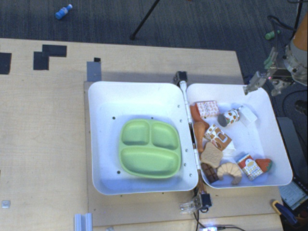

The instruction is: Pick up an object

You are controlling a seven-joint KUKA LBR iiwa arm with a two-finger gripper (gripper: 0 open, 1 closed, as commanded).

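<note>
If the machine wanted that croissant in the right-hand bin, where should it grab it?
Probably across the middle of the croissant, coming straight down from above. It lies flat near the bin's front edge, its curved body narrowest across the arc. A slice of bread touches its upper left, so the pincer should close front to back.

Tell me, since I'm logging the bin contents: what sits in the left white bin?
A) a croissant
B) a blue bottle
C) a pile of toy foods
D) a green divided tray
D: the green divided tray lies alone in the left bin, while the toy foods are heaped in the right bin.
</note>
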